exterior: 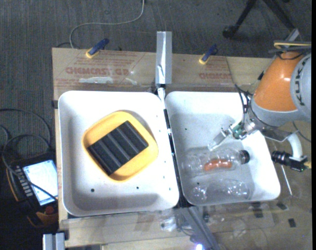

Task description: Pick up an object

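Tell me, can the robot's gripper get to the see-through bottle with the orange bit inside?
Probably yes. The gripper hangs just above the clear bottle in the right bin, and nothing lies between them.

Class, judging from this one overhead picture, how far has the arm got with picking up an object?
Done: the gripper has reached into the right bin, low above the clear bottle. In hand: nothing visibly between its fingers. Left: grasp and lift; the bottle, a second clear bottle and the yellow tray in the left bin all lie in place.
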Tool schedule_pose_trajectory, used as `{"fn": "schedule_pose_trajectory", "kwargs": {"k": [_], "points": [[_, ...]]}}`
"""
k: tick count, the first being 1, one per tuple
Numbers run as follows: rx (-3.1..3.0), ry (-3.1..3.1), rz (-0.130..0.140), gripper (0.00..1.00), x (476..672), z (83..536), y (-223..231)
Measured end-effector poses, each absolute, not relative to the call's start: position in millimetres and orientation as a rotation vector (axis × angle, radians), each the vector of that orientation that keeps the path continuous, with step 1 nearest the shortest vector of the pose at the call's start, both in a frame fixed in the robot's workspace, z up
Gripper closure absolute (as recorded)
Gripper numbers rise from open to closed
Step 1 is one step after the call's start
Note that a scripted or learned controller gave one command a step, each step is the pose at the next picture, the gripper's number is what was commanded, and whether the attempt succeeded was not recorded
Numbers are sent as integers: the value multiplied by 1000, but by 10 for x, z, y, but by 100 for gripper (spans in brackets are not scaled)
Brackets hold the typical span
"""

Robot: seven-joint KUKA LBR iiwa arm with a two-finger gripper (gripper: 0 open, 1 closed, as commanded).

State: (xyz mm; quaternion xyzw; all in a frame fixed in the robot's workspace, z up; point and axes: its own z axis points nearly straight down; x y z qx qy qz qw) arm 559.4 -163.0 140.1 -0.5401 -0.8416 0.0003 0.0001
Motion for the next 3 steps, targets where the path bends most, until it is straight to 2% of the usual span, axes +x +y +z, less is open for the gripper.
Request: {"fn": "schedule_pose_trajectory", "kwargs": {"k": [1, 2, 3], "points": [[-1644, -2695, -6, 0, 5152, 913, -1200], [-2160, -2281, 5, 0, 5197, 1172, -1754], [-2320, -2135, -5, 0, 6187, 899, -1905]]}}
